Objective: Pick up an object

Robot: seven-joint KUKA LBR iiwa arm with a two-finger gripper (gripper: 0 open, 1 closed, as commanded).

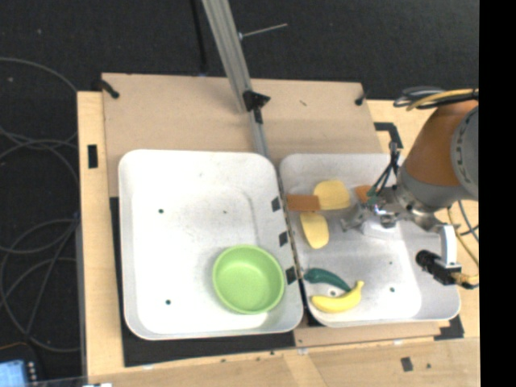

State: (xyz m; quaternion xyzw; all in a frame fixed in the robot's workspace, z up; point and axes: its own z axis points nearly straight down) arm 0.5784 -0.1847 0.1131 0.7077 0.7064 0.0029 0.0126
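Tabletop (193,111) of pale wood carries two shallow white bins side by side, and you look down on both at a slant.

Nearest you, in the left bin (161,192), a green bowl (248,278) sits upright toward the near right corner, close to the wall shared with the other bin. Level with it in the right bin (403,297), a yellow banana (336,298) lies along the near edge, with a dark green object (325,277) touching its upper side.

Farther back in the right bin, a yellow oval piece (315,230) lies just beside the dividing wall. Behind it, a second yellow piece (331,194) rests next to a brown block (302,203), which sits at the divider.

The arm (439,156) reaches in from the right over the right bin, its orange band above the grey wrist. The tool (367,210) is low in the bin, just right of the two yellow pieces; you cannot tell from this angle how its jaws stand or whether anything lies between them.

Beyond the bins, a grey metal post (230,47) rises from the far part of the tabletop.
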